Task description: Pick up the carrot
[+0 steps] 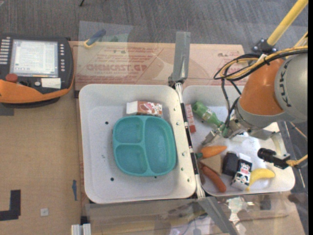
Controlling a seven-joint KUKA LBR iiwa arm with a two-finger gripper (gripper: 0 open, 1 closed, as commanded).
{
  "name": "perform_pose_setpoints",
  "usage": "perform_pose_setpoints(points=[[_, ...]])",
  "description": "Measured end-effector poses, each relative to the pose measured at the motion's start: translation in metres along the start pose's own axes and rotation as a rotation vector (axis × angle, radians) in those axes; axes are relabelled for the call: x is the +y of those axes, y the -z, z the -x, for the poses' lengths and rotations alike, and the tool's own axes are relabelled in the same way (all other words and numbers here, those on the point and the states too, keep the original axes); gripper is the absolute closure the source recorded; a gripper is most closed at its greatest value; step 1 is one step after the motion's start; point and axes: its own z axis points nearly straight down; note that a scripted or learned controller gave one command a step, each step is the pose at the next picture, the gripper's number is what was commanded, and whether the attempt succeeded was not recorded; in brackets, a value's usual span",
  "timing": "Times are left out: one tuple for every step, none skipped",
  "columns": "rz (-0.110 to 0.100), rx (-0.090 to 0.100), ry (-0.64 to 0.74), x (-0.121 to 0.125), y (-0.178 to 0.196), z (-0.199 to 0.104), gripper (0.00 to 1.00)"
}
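Now the claw [213, 135] hovers, fingers spread, just above the carrot [213, 152]; next it must descend and close.

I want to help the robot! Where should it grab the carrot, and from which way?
Best guess: grab the carrot around its thick middle, coming straight down from above. It lies flat and nearly sideways in the right bin, so the fingers should close across its narrow width. The gripper hangs just above its pointed left end; the black box crowds its right end.
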Motion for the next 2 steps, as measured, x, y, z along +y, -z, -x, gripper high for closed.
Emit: perform_pose_setpoints(points=[[-0.001, -0.001, 0.08, -0.045, 0.0, 0.0, 0.0], [0.005, -0.003, 0.078, -0.043, 0.011, 0.0, 1.0]])
